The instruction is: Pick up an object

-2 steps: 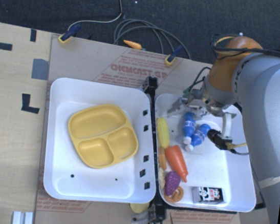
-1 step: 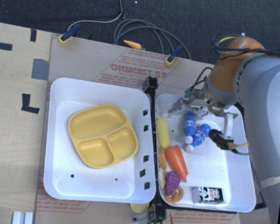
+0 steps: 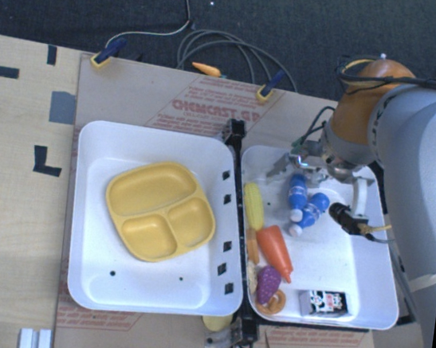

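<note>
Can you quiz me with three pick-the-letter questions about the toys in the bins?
1. Where is the yellow tray?
A. left bin
B. right bin
C. off the bench

2. What colour is the bottle under the gripper?
A. red
B. blue
C. green

3. How does the carrot sit?
A. standing up
B. hanging from the arm
C. lying flat in the bin

Answers:
1. A, the tray rests on the left bin.
2. B, its body is blue with a white cap.
3. C, it lies on the floor of the right bin, beside the corn and the grapes.
</note>
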Available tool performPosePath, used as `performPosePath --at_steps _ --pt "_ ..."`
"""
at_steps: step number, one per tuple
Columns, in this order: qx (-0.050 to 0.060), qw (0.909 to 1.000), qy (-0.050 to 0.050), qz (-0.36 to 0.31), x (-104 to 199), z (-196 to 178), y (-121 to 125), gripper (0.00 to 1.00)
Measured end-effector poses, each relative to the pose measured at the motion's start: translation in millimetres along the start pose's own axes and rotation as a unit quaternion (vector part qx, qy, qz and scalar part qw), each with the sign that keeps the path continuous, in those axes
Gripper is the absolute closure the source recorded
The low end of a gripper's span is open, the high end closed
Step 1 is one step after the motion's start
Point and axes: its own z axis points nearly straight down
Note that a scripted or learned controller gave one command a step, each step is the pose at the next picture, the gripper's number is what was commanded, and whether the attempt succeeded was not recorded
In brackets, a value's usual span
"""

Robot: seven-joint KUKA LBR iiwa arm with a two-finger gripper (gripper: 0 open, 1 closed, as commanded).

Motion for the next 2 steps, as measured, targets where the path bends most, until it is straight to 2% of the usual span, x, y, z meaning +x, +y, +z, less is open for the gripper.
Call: performPosePath --at_steps 1,2 --pt "0.011 0.9999 0.006 0.0 -11 15 -11 0.0" --pt "0.007 1.0 0.002 0.002 11 11 -62 0.0"
